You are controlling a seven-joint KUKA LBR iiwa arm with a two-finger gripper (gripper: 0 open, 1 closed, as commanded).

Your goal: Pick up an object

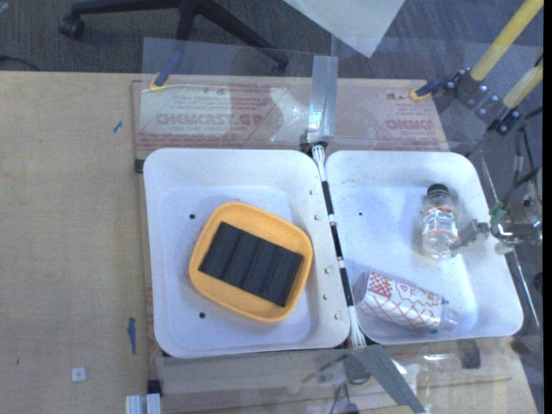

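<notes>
- Bottle (438, 221), small and clear with a dark cap, lies in the right bin (379, 175) near its right edge, cap toward the far edge; it looks like the nearest candidate to pick.
- Gripper (479, 231) sits at the right edge of that bin, just beside the bottle's lower end; whether it is released or clenched cannot be told, and nothing is seen held in it.
- Red-and-white patterned carton (404, 300) lies on its side along the right bin's near edge, apart from the bottle.
- Yellow tray (250, 260) with a dark ribbed insert rests mid left bin (172, 197).
- To do it well, I judge: centre over the bottle's body, close across its narrow width, and expect the round side to roll.
</notes>
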